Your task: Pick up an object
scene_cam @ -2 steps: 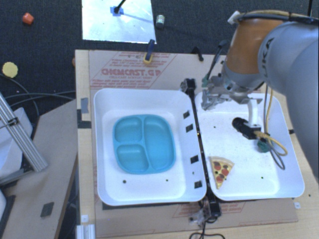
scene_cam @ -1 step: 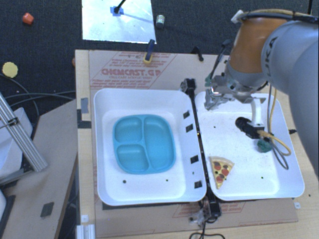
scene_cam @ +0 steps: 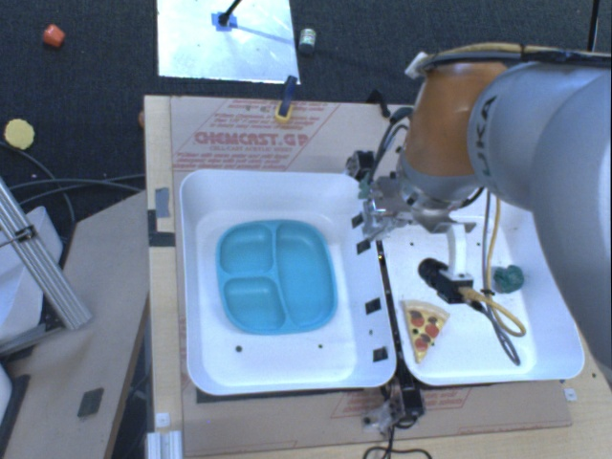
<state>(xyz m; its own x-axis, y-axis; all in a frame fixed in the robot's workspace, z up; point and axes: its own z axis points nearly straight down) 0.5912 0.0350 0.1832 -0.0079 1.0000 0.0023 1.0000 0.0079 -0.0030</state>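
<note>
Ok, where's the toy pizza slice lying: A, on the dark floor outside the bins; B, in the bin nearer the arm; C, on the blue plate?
B: the pizza slice lies on the white floor of the arm-side bin, apart from the blue plate in the other bin.

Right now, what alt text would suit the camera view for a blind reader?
A grey and orange robot arm reaches from the right, its hand near the rim between two white bins. The left bin holds a blue divided plate; the right bin, a toy pizza slice and a teal object.
</note>
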